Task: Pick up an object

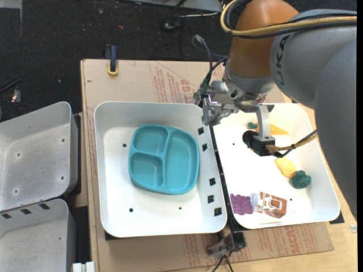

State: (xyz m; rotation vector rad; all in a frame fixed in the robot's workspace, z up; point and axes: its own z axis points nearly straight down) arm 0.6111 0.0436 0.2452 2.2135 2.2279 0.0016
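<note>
The end effector (218, 111) hangs above the far end of the wall between the two bins; I cannot tell whether it is spread or pressed together. Nearest, in the right bin (320, 205), lie an orange wedge (276, 130), a yellow corn cob (285, 166), a green lump (301, 179), purple grapes (241, 204) and a small carton (272, 204). A teal divided plate (164, 158) lies in the left bin (113, 208).

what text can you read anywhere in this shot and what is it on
"UK": part of dark lettering on the grey robot arm, rest cut off.
Red print on the brown cardboard sheet: upside down, blurred, unreadable.
Orange and white packet: print too small.
</note>
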